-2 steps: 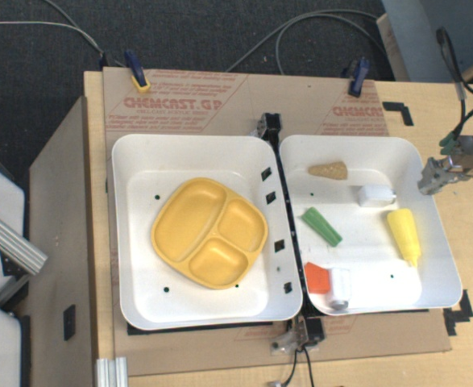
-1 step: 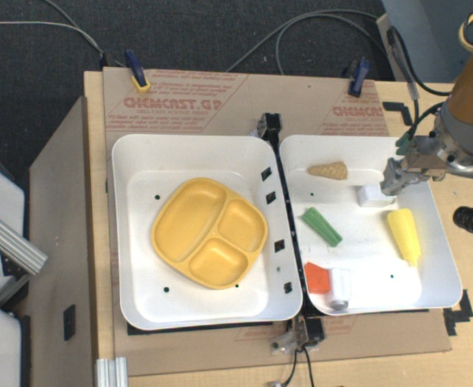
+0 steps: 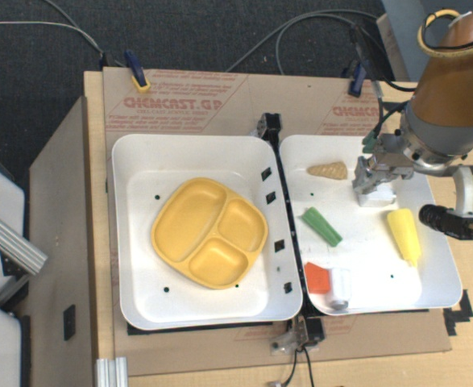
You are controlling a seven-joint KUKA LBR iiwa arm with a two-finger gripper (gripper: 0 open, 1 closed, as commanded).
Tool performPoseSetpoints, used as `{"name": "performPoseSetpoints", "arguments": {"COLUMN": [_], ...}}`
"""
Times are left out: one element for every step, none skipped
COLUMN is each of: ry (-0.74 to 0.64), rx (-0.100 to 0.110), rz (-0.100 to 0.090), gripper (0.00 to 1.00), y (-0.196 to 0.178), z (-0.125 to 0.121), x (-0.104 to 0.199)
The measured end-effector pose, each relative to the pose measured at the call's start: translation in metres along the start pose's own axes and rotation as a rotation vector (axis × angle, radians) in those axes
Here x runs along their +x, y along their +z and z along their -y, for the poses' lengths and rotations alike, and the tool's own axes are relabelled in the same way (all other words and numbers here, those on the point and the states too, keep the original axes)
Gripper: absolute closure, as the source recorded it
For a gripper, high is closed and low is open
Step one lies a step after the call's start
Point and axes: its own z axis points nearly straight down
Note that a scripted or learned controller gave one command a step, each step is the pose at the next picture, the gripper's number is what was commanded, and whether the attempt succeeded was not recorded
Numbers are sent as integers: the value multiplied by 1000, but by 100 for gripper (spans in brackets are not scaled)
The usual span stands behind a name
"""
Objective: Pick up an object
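Note:
My gripper hangs over the back of the right bin, just right of a tan cone-shaped piece. A white block lies directly under the fingertips. A green stick lies in the bin's middle left, a yellow corn cob to the right, and an orange-red block beside a clear or white piece at the front left. Nothing visibly sits between the fingers.
The left bin holds a yellow divided plate. A black divider with clips runs between the bins. Blue clamps and cables sit on the cardboard at the back. A black part of the arm overhangs the right bin's right edge.

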Motion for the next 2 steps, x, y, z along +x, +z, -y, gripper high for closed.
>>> {"name": "performPoseSetpoints", "arguments": {"ry": [-1,-2], "rx": [-4,-5], "rz": [1,1], "gripper": [100,100], "y": [-5,-8], "z": [-7,-18], "x": [51,102]}}
